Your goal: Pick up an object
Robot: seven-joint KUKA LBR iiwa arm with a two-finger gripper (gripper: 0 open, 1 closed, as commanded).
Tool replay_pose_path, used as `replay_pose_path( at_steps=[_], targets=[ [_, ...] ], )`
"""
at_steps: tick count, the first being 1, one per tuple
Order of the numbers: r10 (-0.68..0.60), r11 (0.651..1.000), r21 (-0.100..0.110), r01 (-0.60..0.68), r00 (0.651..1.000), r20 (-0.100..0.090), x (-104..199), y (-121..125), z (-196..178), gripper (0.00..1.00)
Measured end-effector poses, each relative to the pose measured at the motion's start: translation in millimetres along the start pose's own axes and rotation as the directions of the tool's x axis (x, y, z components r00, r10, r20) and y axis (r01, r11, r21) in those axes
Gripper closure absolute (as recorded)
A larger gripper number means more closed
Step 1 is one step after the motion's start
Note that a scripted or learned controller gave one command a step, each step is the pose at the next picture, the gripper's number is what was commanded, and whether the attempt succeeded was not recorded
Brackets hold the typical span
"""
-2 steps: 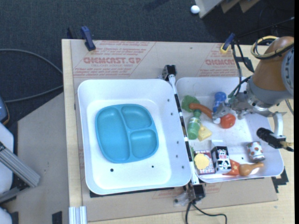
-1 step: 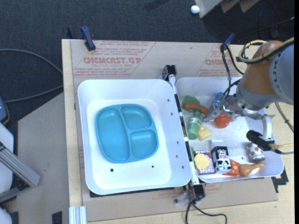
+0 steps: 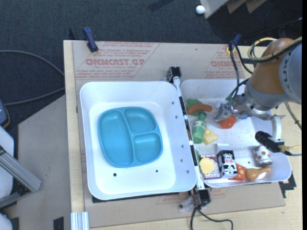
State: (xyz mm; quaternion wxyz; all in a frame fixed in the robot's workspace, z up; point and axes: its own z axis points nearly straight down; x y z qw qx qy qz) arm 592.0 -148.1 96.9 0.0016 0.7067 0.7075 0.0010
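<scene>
From here I see a plywood worktop (image 3: 144,61) on dark carpet (image 3: 38,23), two white bins (image 3: 91,99) on top. The tool (image 3: 229,110) sits low in the right bin by a red toy (image 3: 228,122); can't tell its grip.

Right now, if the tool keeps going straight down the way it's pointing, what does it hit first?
Most likely the small red-orange object lying on the right bin floor, just under the tool. Height above it is hard to judge from this slanted view.

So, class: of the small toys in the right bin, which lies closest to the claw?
The red-orange toy, lying just below the claw; the yellow piece, green bottle and the others sit farther off.
</scene>
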Motion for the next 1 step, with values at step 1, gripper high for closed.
replay_pose_path(
  at_steps=[1],
  targets=[
    [0.000,1.000,0.003,0.000,1.000,-0.002,116.8,-3.5,-88.1,1.00]
  ],
)
